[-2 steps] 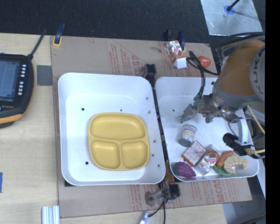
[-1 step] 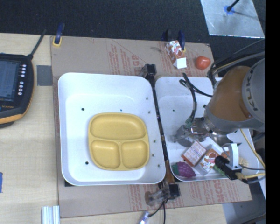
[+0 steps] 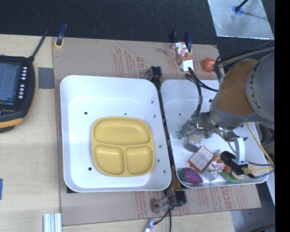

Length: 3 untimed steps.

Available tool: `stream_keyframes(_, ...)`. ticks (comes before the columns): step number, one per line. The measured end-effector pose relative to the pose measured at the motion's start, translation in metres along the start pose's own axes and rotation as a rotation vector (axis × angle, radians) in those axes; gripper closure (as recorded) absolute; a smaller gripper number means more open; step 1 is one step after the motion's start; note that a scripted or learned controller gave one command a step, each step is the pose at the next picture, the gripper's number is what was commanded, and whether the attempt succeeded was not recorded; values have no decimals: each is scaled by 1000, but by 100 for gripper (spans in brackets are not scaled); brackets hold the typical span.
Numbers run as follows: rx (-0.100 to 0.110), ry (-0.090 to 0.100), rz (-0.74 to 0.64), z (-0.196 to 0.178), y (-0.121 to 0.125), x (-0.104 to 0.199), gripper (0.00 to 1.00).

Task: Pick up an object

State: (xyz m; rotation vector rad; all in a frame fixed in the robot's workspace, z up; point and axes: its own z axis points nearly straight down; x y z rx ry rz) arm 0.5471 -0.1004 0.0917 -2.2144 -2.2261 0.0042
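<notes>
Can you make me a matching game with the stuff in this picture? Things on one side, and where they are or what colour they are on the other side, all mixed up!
Things:
1. divided plate
2. purple toy
3. handheld screen
4. gripper

Places or colours:
A. on the bench to the left of both bins
B. yellow, in the left bin
C. at the front edge of the right bin
D. low over the right bin, above a small round thing

Pairs: 1-B, 2-C, 3-A, 4-D
</notes>
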Motion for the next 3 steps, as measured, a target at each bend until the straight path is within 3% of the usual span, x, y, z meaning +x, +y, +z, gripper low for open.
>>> stream_keyframes(1, 2, 1, 0, 0, -5, -3, 0)
stream_keyframes(2, 5, 0, -3, -10, -5, -4, 100)
stream_keyframes(3, -1, 1, 0, -101, -1, 56, 100)
